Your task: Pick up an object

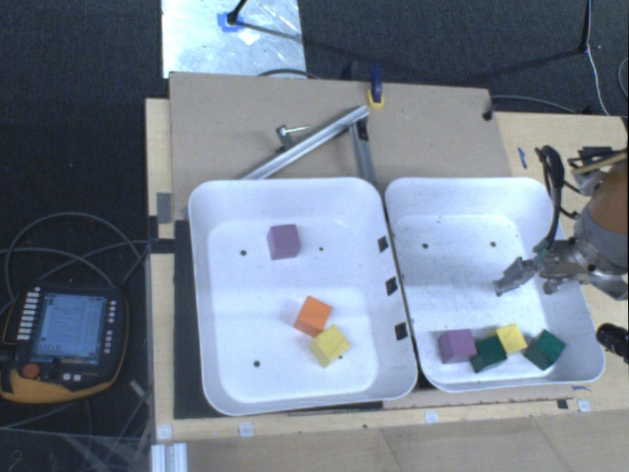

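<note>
Two white bins stood side by side on the bench. The left bin (226, 362) held three cubes lying loose and apart from the walls: a purple cube (283, 241) toward the back, and an orange cube (313, 315) just beside a yellow cube (330, 345) nearer the front. The right bin (462, 200) held four pieces bunched in a row along its front wall: a second purple cube (456, 344), a green block (487, 353) touching it, a small yellow block (511, 337) and another green block (544, 348) at the corner. That bunching against the wall suggested pieces dropped or pushed there, and it would leave little room for fingers to close round any one of them. The arm (604, 229) reached in from the right, its wrist over the right rim of the right bin. The claw (516, 275) hung over the bare floor of that bin, behind the row and apart from it; a grey finger tip pointed left. Nothing was seen between the fingers and nothing touched them. How far the claw stood spread could not be told, since the fingers overlapped at this angle. No piece had yet been lifted; the nearest candidates were judged to be the small yellow block and the green block in front of the claw.
</note>
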